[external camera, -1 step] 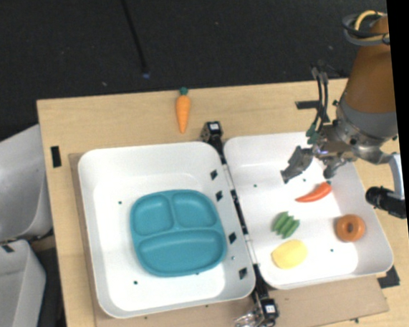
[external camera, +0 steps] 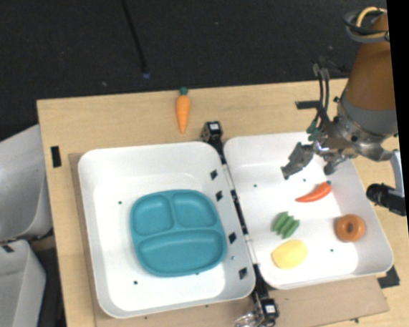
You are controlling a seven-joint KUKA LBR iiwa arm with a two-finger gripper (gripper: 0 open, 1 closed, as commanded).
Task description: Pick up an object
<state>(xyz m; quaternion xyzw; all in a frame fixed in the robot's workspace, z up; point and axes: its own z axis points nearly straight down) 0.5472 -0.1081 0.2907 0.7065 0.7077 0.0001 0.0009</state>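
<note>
Wooden bench against a dark floor, two white bins side by side on it. Left bin holds a teal sectioned plate, flat, roughly centred. Right bin holds four small items: red pepper lying at a slant in the middle right, green piece just below and left of it, yellow piece below that near the front wall, brown donut toward the right wall, apart from the others. Carrot lies on the bare bench behind the bins, orange body with green top pointing away, outside both bins. Small black clips sit at the seam between the bins, another at the front seam. My arm comes in from the right, orange band above grey wrist. My gripper hangs over the back part of the right bin, above and just left of the pepper, tilted down-left, not touching any item as far as I can see. Nothing between the fingers; whether they are spread or closed I cannot tell from this angle, dark finger shapes overlap. White object at far left beside the bench.
</note>
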